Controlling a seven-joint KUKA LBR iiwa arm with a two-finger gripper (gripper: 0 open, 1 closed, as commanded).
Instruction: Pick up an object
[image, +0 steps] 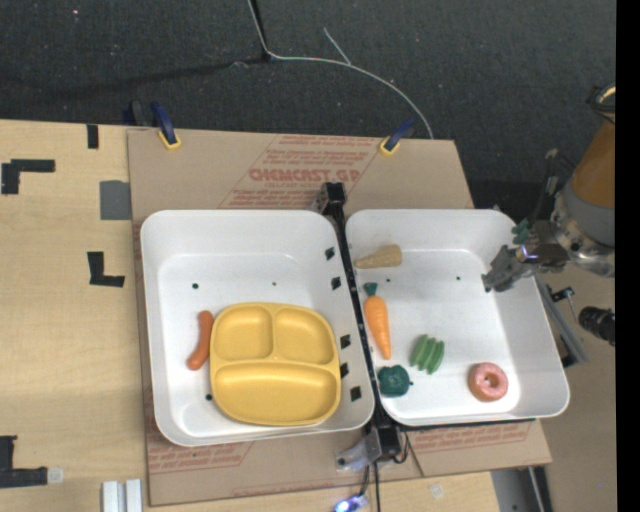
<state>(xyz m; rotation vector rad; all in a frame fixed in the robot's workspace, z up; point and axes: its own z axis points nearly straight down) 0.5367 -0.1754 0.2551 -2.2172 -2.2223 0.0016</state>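
Carrot (377, 322) orange, green top, lying in right bin (520, 330). Gripper (500, 275) at bin's right edge; grip unclear.

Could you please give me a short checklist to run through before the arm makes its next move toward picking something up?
1. Candidate objects within the right bin: ok. A carrot, green pods, a pink donut, a dark green piece and a tan wedge all lie there.
2. Objects spaced apart for a clean grasp: ok. None of them touch.
3. Gripper free of any load: ok. Nothing shows between its fingers.
4. Gripper positioned over a target: not ok. It sits at the bin's right rim, away from every object.
5. Finger opening: cannot tell.
6. Left bin contents out of the way: ok. The yellow tray and sausage lie beyond the divider.
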